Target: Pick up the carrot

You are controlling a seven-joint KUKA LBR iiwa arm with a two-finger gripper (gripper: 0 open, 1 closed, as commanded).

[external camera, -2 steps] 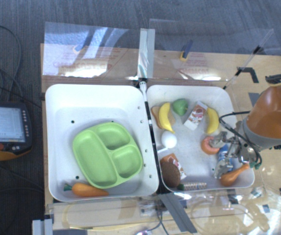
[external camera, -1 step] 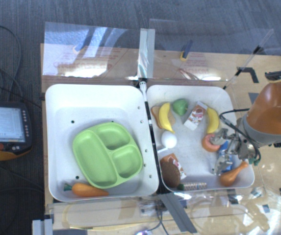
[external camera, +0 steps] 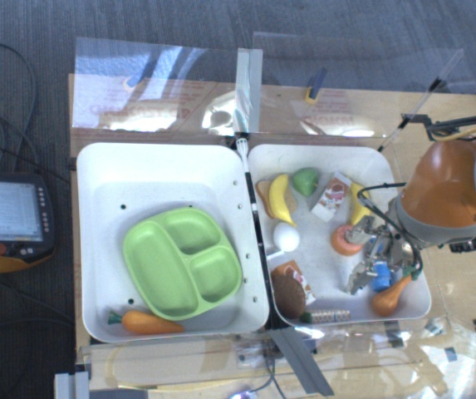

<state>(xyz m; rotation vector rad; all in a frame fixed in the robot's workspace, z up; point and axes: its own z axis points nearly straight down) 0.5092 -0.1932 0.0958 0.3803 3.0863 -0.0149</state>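
Carrot: your carrot [external camera: 144, 323] lies flat at the near edge of the left bin [external camera: 96, 214], orange body pointing right, dark green stub at its left end, just under the plate's near rim.
Green plate: a three-compartment plate [external camera: 183, 262] sits mid-bin, just beside the carrot; you cannot tell whether they touch.
Near right bin: in the right bin [external camera: 321, 155] you see a brown item with a label [external camera: 288, 285] against the divider, and a small dark ridged piece [external camera: 329, 315] near the front wall.
Orange lookalike: a second orange, pear-shaped thing [external camera: 390, 297] lies in the right bin's near right corner.
Gripper: the gripper [external camera: 372, 273] is down in the right bin, well apart from your carrot; its fingers sit among clutter, so you cannot tell how wide they stand.
Mid right bin: white egg [external camera: 286, 238], orange round piece [external camera: 345, 240].
Far right bin: banana [external camera: 280, 198], green fruit [external camera: 306, 180], red-and-white carton [external camera: 330, 198].
Between: the bins' shared walls and the plate separate arm from carrot.
Off the desk: a handheld screen unit [external camera: 9, 219] lies at left.
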